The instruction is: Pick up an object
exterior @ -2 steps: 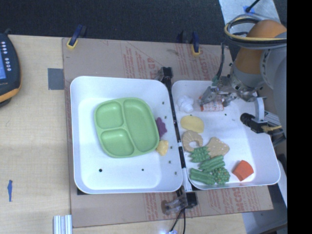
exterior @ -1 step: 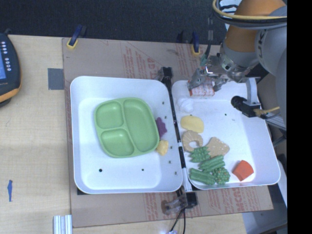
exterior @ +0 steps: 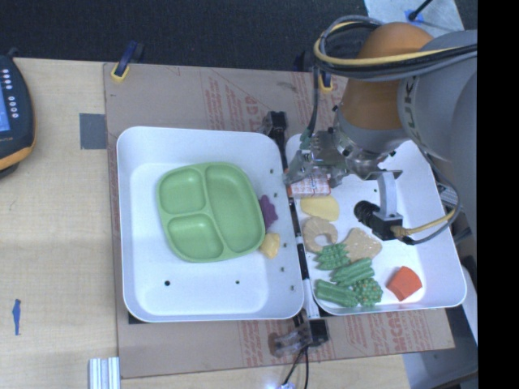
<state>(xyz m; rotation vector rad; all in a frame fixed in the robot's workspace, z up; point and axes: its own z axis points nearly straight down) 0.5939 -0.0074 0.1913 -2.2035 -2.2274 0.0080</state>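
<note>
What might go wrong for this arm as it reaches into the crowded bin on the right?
The gripper sits low at the right bin's left wall, over closely packed toy food. It could nudge the yellow piece or the ring-shaped biscuit aside instead of gripping one. The green bean pods overlap, so two might lift together. A sideways slip might bump the wall.

Robotics lab, by the look: two white bins (exterior: 203, 298) on taped cardboard sheet (exterior: 211, 96) over wood bench. Left of the bins, a teach pendant (exterior: 12, 112); behind them, blue clamp (exterior: 123, 61). Toy food in bins, cables nr bench edge.
</note>
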